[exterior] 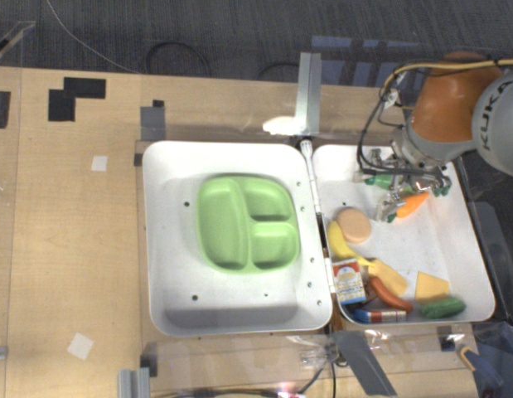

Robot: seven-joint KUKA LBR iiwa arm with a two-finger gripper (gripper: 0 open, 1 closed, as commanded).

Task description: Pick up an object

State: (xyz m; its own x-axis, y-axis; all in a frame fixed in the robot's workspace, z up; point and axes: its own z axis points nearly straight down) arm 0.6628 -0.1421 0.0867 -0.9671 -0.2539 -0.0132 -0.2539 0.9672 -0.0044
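While you look down on the bench, read the scene like this:

Arm: the grey KUKA arm (467, 110) with its orange band comes in from the right and hangs over the back of the right bin (480, 247).
Gripper: the gripper (399, 199) sits low over that bin's back half; whether its fingers are apart, together or clamped on anything, you cannot tell, as cables and the wrist crowd the view.
Toy carrot: the orange toy carrot (413, 205) lies just beside the gripper, touching it or nearly so.
Round tan piece: the round tan piece (353, 223) rests left of the carrot, near the bin's left wall.
Banana: a yellow banana (337, 240) lies against the tan piece.
Front clutter: a small printed box (349, 282), a yellow wedge (431, 286), a green vegetable (442, 308) and a red piece (390, 295) crowd the front edge.
Left bin: the left bin (169, 222) holds a green divided tray (246, 222), well apart from the gripper.
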